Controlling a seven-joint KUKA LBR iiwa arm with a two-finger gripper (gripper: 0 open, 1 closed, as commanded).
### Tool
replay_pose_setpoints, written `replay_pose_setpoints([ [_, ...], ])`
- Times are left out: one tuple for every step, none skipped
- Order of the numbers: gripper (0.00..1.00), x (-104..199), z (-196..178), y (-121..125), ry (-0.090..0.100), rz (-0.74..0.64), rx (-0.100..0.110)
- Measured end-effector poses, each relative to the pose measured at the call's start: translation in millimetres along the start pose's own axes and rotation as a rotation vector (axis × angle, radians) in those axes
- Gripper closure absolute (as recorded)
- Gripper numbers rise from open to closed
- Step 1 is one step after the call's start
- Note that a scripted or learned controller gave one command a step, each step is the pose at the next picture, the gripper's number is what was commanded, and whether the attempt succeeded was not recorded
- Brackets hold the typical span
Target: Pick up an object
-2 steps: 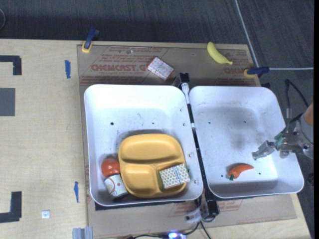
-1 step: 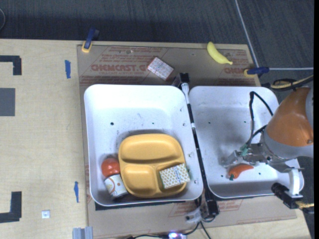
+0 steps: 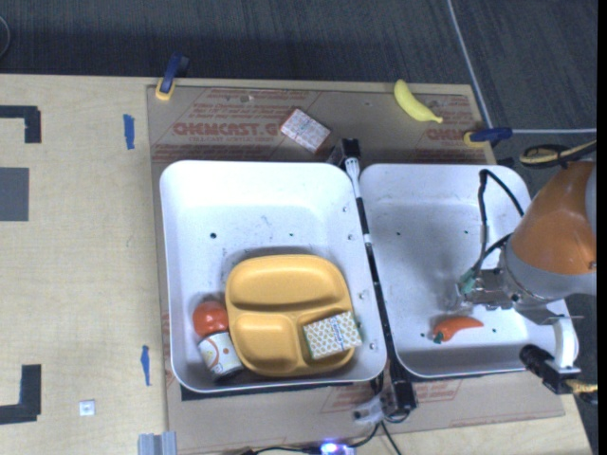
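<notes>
In the right bin [image 3: 417,211] an orange carrot-shaped toy [image 3: 457,327] with a green tip lies near the front wall. My gripper [image 3: 471,290] hangs just above and behind it, at the end of the grey arm with the orange band [image 3: 561,226]. The toy lies on the bin floor, apart from the gripper. In the left bin [image 3: 256,192] a yellow divided tray [image 3: 280,297] carries a small patterned box [image 3: 332,335]. A red-orange round object [image 3: 210,318] and a white can [image 3: 219,353] sit at the tray's left.
A yellow banana [image 3: 415,102] and a small patterned packet [image 3: 303,130] lie on the cardboard behind the bins. A black cable [image 3: 493,211] loops from the arm over the right bin. The bins' shared wall [image 3: 365,254] runs between them.
</notes>
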State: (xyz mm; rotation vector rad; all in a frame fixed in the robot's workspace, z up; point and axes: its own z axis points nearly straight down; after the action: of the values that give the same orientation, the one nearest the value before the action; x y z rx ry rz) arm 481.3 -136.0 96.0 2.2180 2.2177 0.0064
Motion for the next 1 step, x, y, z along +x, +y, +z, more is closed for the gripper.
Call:
replay_pose_setpoints([
  [0.0, 0.0, 0.0, -0.1, 0.0, 0.0, 0.0],
])
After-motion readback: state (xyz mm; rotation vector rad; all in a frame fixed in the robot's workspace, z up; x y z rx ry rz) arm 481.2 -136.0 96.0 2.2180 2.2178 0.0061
